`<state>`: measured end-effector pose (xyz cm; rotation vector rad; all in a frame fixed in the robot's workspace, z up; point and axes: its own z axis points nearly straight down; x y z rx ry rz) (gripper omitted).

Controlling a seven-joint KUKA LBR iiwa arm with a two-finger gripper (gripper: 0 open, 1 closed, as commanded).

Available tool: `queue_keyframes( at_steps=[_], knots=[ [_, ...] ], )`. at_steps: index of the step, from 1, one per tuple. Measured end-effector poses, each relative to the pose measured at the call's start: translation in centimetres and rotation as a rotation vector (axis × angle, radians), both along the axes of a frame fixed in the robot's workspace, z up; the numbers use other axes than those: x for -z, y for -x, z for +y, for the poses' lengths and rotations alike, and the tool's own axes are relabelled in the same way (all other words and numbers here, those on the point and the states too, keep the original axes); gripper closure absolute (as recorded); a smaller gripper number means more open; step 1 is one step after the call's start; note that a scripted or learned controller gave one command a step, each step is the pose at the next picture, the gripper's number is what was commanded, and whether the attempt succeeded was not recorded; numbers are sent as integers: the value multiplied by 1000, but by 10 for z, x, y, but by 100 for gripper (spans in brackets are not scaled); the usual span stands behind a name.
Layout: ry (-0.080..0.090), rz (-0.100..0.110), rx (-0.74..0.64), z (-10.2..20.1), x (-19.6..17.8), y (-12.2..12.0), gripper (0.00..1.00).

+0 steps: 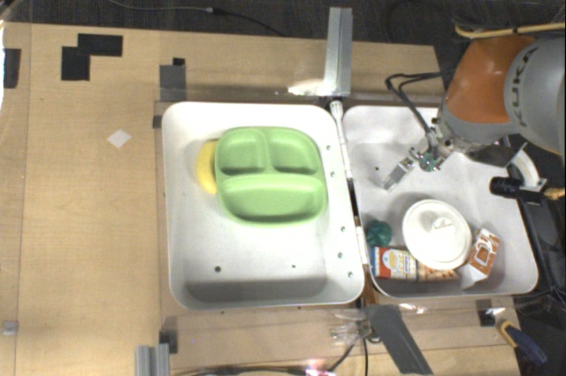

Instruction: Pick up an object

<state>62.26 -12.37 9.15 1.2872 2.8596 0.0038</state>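
Approach step, nothing grasped yet. Gripper (400, 171) over far part of right bin (371, 131), fingers apart w/ nothing between. Candidate objs near side: white bowl (436, 233), small carton (396, 263), teal piece (378, 233). Next: shift nearward, descend, close. Arm (495, 95) in from right, wrist angled down-left.

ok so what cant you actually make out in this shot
- Yellow object, left bin: mostly hidden under the green divided tray, so its kind is unclear.
- Carton, right bin: partly covered by the white bowl; its print is too small to read.
- Gripper: too small and blurred to judge.
- Arm: cut off by the right edge.
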Motion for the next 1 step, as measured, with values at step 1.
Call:
queue_keyframes(
  at_steps=[1],
  knots=[
    [0,-3,1,31,-18,-29,0]
  ],
)
